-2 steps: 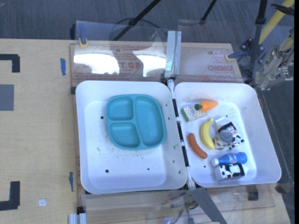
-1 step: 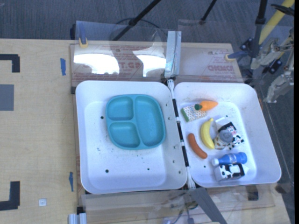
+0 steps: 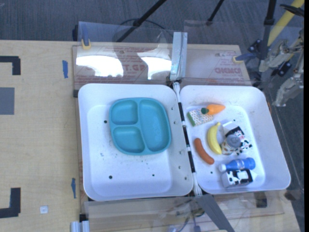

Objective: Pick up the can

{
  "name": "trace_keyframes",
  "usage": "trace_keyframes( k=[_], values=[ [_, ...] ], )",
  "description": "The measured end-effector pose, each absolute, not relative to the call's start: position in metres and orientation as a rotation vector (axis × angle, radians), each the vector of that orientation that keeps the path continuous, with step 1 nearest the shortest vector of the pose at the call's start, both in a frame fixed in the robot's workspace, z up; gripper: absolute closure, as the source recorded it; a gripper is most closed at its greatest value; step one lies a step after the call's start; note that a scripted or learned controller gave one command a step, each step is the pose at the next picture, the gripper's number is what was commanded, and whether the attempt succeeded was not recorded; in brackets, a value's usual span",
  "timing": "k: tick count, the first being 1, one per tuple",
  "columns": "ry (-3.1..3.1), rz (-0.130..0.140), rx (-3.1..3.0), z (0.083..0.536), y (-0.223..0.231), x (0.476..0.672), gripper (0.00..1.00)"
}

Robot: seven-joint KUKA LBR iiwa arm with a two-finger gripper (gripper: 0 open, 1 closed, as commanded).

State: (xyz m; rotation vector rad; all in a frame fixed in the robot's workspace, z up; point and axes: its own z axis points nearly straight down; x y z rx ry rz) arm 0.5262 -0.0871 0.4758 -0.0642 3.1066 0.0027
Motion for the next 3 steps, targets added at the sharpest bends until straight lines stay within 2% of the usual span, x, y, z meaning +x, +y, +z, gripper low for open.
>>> trace_keyframes(
  k=[1, 2, 3],
  values=[
    [3.11, 0.003, -0.459, 0.3, -0.049, 0.503, 0.0],
    [2.904, 0.008, -1.21, 0.264, -0.048, 0.508, 0.0],
    [2.905, 0.012, -1.204, 0.271, -0.047, 0.51, 1.0]
  ],
)
